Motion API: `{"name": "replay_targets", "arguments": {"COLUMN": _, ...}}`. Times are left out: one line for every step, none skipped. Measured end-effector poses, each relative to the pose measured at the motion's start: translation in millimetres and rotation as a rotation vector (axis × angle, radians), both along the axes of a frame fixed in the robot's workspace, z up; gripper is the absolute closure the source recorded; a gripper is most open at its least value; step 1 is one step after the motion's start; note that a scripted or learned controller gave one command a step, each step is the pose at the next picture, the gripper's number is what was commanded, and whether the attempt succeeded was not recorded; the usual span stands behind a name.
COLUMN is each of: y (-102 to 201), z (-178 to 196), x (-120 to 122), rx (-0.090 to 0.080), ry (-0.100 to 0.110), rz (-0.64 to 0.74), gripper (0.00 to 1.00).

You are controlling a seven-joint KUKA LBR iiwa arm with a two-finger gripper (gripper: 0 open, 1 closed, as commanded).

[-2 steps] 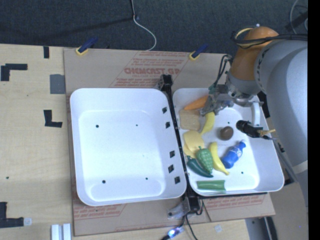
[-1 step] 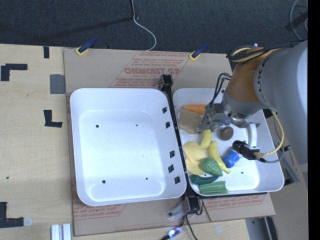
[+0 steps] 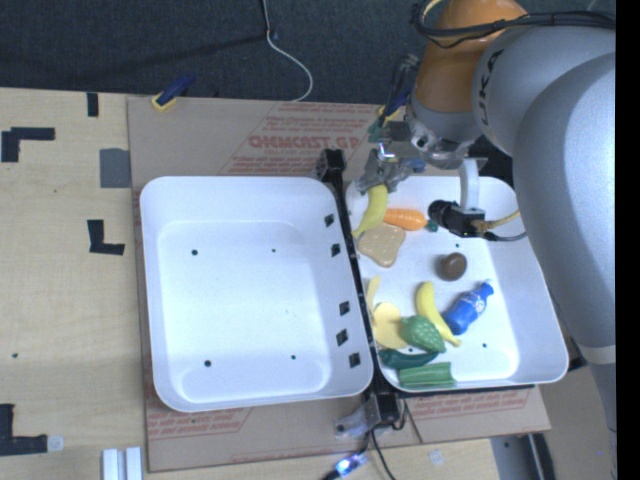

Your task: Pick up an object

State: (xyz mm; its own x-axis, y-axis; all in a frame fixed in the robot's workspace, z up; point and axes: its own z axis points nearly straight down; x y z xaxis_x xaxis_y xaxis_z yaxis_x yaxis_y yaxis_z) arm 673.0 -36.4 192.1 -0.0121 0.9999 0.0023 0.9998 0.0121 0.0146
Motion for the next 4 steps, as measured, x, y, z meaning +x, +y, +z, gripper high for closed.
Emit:
{"name": "replay_targets", "arguments": {"y": 11, "z": -8, "x": -75, "rx": -0.002, "ry": 0.020, "rz": -0.011, "gripper": 1.00}}
{"name": "replay_targets", "arguments": {"y": 84, "z": -8, "x": -40, "rx": 0.000, "ry": 0.015, "rz": -0.003, "gripper": 1.00}}
{"name": "replay_targets", "arguments": {"y": 171, "z": 27, "x": -24, "rx": 0.002, "ry": 0.012, "rz": -0.001, "gripper": 1.00}}
{"name": "replay_targets", "arguments": {"y": 278, "z": -31, "x": -84, "rx": 0.000, "ry": 0.024, "rz": 0.001, "gripper": 1.00}}
